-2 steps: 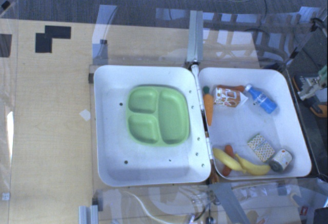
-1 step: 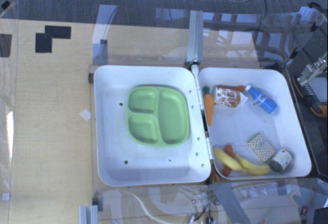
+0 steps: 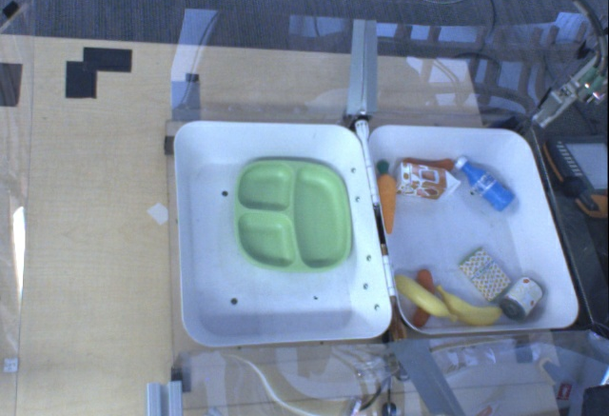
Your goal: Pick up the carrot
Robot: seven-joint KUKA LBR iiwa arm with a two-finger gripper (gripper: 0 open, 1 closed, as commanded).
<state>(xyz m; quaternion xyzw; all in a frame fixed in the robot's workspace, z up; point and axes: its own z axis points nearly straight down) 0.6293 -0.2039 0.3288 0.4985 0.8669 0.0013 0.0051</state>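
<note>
Your carrot (image 3: 386, 200) lies in the right bin (image 3: 547, 205), pressed against its wall at nine o'clock, green top toward twelve and orange tip toward six, right beside the divider between the bins. Just at its three o'clock you have a small snack packet (image 3: 423, 180), and further toward three a blue bottle (image 3: 485, 186) lying tilted. Down at six o'clock in that bin, two bananas (image 3: 445, 302) rest along the front wall, with a patterned pouch (image 3: 483, 273) and a small can (image 3: 522, 296) toward four o'clock. Your left bin (image 3: 205, 214) carries a green divided plate (image 3: 291, 213) at its centre. As for the tool, you cannot tell how wide it stands or whether it has hold of anything.
</note>
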